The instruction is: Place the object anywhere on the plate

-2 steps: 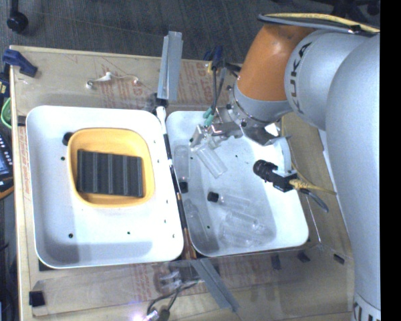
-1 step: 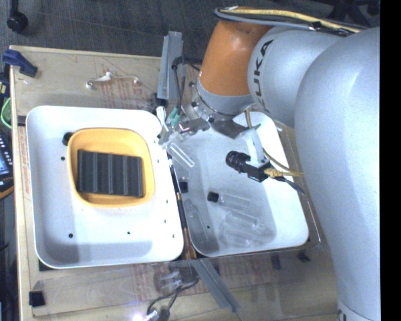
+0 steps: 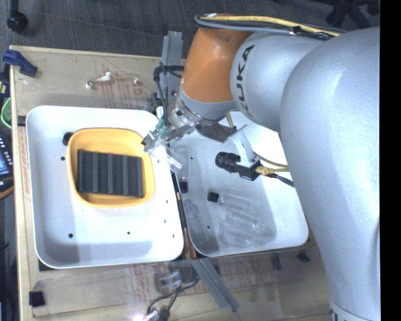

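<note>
One gripper above the yellow plate's right edge; grip state cannot be told

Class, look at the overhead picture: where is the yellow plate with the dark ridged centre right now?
The yellow plate lies flat in the left white bin, toward its upper middle, just left of the gripper hovering near the divide between both bins.

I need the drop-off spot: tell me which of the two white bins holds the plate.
The left bin. It holds the yellow plate with a dark ridged block on it; the right bin holds clear plastic items instead.
</note>
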Robot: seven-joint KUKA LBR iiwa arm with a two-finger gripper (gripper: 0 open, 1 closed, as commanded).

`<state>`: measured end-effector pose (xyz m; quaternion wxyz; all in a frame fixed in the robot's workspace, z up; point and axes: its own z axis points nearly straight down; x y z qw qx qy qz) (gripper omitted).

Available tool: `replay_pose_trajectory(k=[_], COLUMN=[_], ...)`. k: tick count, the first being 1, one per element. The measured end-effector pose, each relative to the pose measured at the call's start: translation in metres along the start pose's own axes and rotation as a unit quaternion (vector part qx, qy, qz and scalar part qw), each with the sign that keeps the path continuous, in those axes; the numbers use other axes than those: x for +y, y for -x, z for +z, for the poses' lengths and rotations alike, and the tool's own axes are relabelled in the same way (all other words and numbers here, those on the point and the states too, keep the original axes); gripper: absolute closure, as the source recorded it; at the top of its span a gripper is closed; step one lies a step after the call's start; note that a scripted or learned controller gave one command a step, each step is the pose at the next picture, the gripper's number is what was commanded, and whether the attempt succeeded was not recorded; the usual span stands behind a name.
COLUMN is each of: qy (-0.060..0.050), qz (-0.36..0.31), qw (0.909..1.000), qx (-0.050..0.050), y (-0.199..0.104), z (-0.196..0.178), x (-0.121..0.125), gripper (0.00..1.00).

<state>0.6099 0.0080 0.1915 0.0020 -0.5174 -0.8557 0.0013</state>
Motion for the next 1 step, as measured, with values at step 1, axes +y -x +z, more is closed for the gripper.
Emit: replay_pose_trajectory(k=[1], qy=[0.000], qz=[0.000], qw=[1.0000], qx=[0.000], y=[0.0000], z=[-0.0001], x=[0.0001], gripper=[0.00])
